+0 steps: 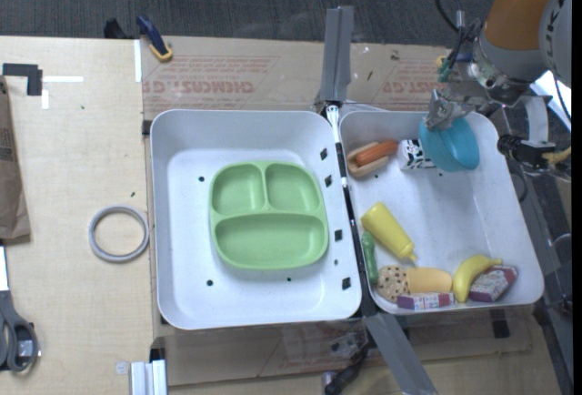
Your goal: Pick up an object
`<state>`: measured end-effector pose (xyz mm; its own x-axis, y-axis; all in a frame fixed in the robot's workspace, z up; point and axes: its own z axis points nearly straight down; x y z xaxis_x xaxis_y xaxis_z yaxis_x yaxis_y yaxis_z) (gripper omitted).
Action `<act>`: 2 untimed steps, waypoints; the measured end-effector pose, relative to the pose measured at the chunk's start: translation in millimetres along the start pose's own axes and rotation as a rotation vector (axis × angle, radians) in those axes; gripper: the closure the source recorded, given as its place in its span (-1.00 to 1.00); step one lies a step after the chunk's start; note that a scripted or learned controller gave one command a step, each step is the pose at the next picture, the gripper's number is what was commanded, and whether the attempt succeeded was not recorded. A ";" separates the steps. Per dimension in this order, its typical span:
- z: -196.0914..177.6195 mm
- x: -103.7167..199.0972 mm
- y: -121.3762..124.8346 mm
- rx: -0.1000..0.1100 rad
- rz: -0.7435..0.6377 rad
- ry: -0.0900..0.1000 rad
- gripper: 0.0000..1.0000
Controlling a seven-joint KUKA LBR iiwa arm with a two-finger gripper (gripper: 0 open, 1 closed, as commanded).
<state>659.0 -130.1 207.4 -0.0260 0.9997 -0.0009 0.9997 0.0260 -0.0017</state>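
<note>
**Fingers on blue cup, right bin, far corner**

The blue cup point(452, 144) sits tipped at the far end of the right bin point(518, 211), its open mouth turned toward the near-right. My fingers point(443, 109) are at its upper rim, closed on that edge. Whether the cup rests on the bin floor or hangs clear of it, I cannot tell.

Just left of the cup lies a small black-and-white item point(416, 155), touching or nearly touching the cup's side. Further left, against the bin's left wall, is a hot dog point(371, 156).

In the middle of the same bin lies a yellow bottle point(389, 231), tilted, cap end toward the near side. A green stick point(368, 258) lies along the left wall beside it. At the near end, in a row from left to right: a cookie point(392, 280), a yellow block point(427, 279), a banana point(473, 273) and a dark red packet point(492, 285). A pink-and-white wrapper point(426, 300) lies against the near wall below the block.

The left bin point(173, 202) holds a green divided plate point(268, 215), flat, near its centre.

On the bench point(73, 156), well left of the bins, lies a grey ring point(119, 232). A blue-and-yellow clamp point(155, 37) sits at the bench's far edge.
</note>
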 end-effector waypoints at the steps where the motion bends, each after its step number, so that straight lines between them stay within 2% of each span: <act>1: -4.0 67.0 1.3 0.002 -0.127 0.001 1.00; 2: 17.0 132.0 2.8 0.003 -0.239 0.001 1.00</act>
<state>658.3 1.9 190.3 -0.2621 0.9650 0.0004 0.9650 0.2621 -0.0047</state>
